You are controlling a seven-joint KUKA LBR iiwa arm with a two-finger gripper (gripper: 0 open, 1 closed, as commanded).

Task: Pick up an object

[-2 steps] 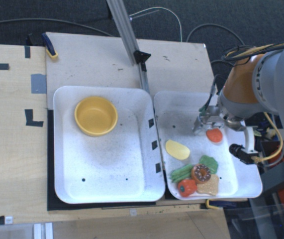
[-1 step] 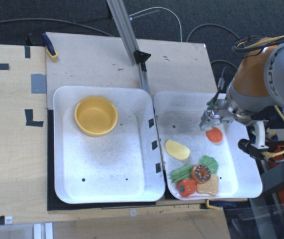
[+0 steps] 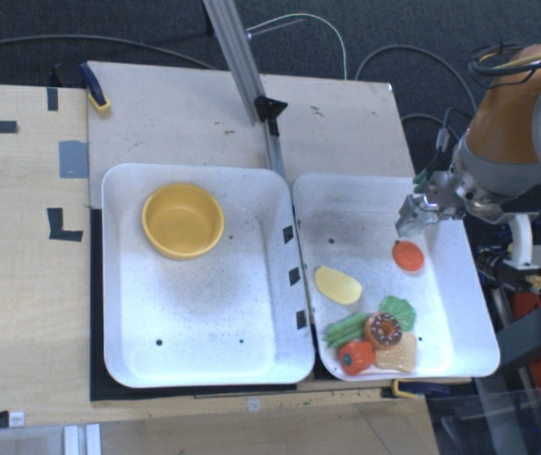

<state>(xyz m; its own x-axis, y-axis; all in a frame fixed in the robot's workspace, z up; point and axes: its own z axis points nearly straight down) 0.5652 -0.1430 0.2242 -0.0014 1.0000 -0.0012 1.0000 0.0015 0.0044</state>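
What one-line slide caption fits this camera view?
Gripper poised above an orange-red item in the right bin; yellow bowl in the left bin.

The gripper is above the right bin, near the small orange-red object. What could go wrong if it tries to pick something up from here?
1. The gripper is above and beside the orange-red object, not over it; a straight descent may miss.
2. That object looks small and rounded, so it may slip out.
3. The pile of toy food is tightly packed in the right bin; a grasp there may catch several pieces.
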